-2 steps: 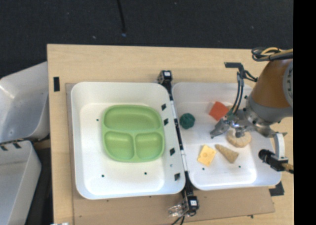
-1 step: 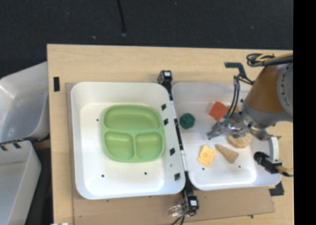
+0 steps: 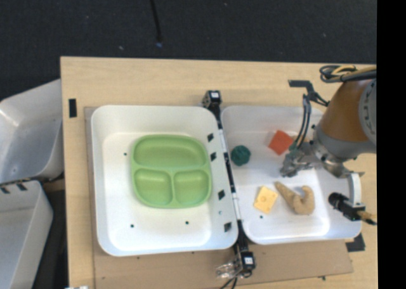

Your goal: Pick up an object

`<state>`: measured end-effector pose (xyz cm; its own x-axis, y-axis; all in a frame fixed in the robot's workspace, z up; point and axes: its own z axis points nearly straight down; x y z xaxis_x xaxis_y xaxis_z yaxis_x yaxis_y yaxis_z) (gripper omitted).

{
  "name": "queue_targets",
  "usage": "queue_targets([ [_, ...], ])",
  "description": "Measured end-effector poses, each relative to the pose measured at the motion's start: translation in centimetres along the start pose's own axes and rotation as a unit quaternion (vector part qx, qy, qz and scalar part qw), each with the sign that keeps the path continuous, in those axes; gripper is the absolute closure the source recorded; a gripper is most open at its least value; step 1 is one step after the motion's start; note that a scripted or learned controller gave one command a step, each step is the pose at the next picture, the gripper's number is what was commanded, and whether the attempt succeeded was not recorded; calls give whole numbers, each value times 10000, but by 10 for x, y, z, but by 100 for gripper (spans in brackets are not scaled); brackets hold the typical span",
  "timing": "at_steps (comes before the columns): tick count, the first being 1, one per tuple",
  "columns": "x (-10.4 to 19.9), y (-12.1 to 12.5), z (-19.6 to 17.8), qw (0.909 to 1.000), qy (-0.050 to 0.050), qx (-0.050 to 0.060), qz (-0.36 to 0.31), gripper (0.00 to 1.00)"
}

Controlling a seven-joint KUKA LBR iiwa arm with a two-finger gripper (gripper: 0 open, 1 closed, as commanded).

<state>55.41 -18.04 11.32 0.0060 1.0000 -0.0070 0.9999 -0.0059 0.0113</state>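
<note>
On the desk (image 3: 76, 154), the left bin (image 3: 108, 218) holds a green divided plate (image 3: 170, 170) lying flat near its middle. In the right bin (image 3: 254, 123), a dark green ball (image 3: 240, 154) sits close to the wall shared by the two bins. Below and right of it lies a yellow wedge of cheese (image 3: 266, 199), and just beside that a curved tan piece (image 3: 298, 198). An orange-red block (image 3: 280, 142) rests farther back. The hand (image 3: 293, 166) hangs low over the right bin, between the block and the tan piece. Whether it is released or clenched I cannot tell; nothing is visibly in its grip.
</note>
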Motion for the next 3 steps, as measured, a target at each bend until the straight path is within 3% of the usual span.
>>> queue_targets([
  [2,-1,10,-93,10000,29,45,-49,100],
  [3,53,11,-90,9999,43,73,-65,100],
])
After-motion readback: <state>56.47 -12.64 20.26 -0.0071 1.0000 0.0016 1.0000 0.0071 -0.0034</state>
